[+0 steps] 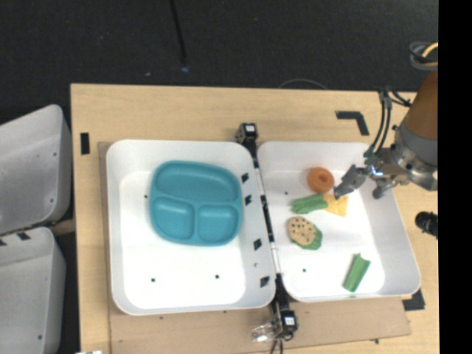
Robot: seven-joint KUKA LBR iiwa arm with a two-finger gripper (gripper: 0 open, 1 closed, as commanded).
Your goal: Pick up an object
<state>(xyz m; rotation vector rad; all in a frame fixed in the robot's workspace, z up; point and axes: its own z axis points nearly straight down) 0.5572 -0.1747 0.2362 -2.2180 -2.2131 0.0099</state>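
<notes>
The nearest candidate looks to be the yellow wedge [338, 207], a little cheese-like piece lying flat on the floor of the right bin [383, 264], with the gripper [363, 184] hovering just above and to its right. One dark finger [345, 184] reaches down toward the wedge's upper edge, the other sits apart from it nearer the wrist, so the fingers look spread — and nothing is between them. Touching the wedge on its left is a green bean-like piece [309, 203], and just above that sits an orange round toy [320, 178], close to the finger as well, so it could equally be the target; I can't tell which one the arm is aiming for. Below them lies a brown speckled cookie [300, 230] resting on a green leaf-shaped bit [313, 241], and further toward the near corner, well apart from the rest, is a green stick [356, 272]. The left bin [125, 271] holds a teal divided plate [196, 201], three compartments, lying flat. As for progress, I'd judge it as barely begun — the arm has got itself over the cluster, but every item is down on the bin floor and nothing is grasped. What's left is the whole of it: come down, close on one piece, and lift it clear.
</notes>
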